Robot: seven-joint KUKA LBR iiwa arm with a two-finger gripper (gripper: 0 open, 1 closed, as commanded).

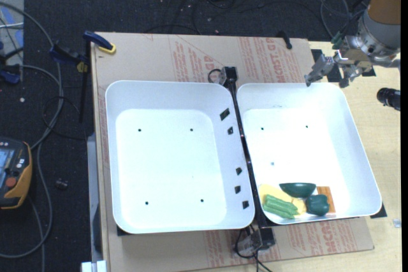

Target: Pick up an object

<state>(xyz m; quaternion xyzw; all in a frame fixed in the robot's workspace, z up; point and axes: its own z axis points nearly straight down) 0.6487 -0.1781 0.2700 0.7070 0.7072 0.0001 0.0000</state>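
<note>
In the near corner of the right bin (331,111) lies a small heap of objects: a dark green bowl-shaped piece (298,188), a ridged light green piece (279,206), a teal lump (317,204), a yellow piece (271,192) and an orange piece (326,192). My gripper (326,69) hovers over the far right rim of that bin, well away from the heap. Nothing is visible between its fingers.
The left bin (169,156) sits beside the right one on a cardboard sheet (191,54). Black clips (237,170) line the divide between the bins. A blue and yellow clamp (99,42) grips the board's far left corner. Cables lie on the dark floor.
</note>
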